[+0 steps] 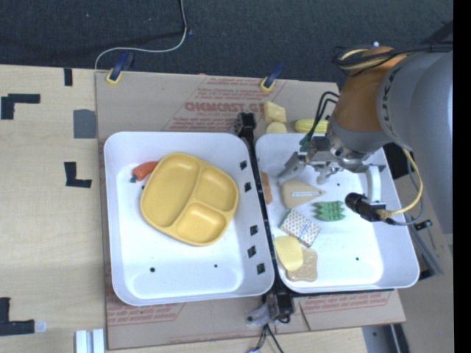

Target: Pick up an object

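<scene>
camera view: two white bins are sitting side by side. the left bin (118, 256) is holding one yellow tray (189, 197) and one orange piece (144, 170). the gripper (309, 164), fingers spread and pinching nothing, is hovering in the right bin (383, 271) above one cream wedge (298, 191), near one green piece (328, 211) and one checkered packet (300, 227); bare floor is lying toward its right rim.

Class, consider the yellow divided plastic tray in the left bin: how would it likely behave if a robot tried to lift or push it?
The yellow divided plastic tray looks moulded, so probably stiff and light. Wide and flat, it would likely slide rather than tip. Its smooth rim may slip from a narrow grip.
</scene>
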Motion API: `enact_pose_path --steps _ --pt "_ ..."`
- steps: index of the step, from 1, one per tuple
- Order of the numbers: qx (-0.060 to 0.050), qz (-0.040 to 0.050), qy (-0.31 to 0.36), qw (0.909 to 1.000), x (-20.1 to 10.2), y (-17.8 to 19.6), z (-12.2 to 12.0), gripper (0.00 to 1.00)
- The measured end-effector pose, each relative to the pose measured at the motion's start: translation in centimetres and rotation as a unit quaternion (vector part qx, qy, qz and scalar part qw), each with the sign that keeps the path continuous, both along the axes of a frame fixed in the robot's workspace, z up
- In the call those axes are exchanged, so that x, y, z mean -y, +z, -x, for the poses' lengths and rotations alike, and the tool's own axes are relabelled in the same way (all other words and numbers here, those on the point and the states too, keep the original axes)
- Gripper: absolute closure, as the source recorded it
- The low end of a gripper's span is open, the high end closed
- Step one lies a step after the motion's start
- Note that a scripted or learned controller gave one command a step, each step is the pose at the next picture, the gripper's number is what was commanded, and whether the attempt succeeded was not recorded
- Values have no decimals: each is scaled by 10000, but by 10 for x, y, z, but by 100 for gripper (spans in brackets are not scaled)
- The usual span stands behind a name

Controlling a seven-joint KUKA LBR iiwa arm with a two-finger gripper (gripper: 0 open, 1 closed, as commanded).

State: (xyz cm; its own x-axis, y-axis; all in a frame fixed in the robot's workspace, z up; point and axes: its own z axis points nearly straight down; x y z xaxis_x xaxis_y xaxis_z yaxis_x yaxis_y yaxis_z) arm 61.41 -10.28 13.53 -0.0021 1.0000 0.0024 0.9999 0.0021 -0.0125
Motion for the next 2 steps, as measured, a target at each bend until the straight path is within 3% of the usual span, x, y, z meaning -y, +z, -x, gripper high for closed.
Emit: enact_pose_path --steps 1,2 --pt "125 59 -6 9999 -4 -47 -4 0" --pt "55 28 0 10000 1 -50 -27 0"
